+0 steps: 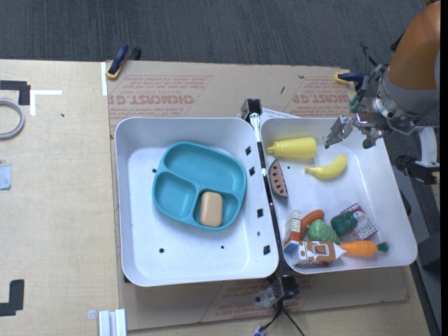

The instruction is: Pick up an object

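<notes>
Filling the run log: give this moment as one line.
tool: open, above right bin's far edge | holding: nothing | nearest: banana, mustard bottle | pick: not yet done

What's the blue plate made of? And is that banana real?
The blue plate looks like smooth moulded plastic: one even teal colour, rounded dividers, a soft sheen. The banana seems a plastic toy, plain uniform yellow with no spots, though the view alone can't prove it.

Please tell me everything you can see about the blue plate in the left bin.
The blue plate looks like smooth turquoise plastic, with rounded corners and three compartments. It lies flat, turned at a slant, in the left bin, toward its middle. A tan, bread-like piece rests in its lower right compartment; the other two hold nothing.
</notes>
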{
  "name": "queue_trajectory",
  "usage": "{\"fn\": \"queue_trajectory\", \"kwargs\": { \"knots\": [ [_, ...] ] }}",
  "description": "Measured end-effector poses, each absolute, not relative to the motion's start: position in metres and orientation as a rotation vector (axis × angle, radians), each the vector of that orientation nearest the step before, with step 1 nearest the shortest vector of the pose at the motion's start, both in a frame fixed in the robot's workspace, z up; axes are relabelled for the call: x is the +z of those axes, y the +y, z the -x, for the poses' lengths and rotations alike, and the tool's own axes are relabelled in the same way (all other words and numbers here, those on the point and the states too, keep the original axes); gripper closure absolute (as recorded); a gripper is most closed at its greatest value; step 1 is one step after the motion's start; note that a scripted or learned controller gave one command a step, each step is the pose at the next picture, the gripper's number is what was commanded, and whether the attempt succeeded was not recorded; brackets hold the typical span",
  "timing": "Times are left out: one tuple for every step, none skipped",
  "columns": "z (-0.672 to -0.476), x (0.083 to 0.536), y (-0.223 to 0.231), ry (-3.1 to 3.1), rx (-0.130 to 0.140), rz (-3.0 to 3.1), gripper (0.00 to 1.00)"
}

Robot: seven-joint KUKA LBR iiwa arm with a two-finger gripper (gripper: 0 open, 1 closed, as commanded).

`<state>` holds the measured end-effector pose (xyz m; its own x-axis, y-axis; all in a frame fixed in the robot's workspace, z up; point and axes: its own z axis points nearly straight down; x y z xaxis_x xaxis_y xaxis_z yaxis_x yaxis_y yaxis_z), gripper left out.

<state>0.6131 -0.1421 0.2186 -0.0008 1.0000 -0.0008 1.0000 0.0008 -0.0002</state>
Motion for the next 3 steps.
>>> {"fn": "queue_trajectory", "kwargs": {
  "knots": [
    [-0.594,0.092,-0.152,2.387,-0.001,-2.042,0.00],
    [-0.659,0.093,-0.104,2.516,-0.002,-1.885,0.00],
    [-0.657,0.103,-0.109,2.513,-0.017,-1.889,1.00]
  ]
}}
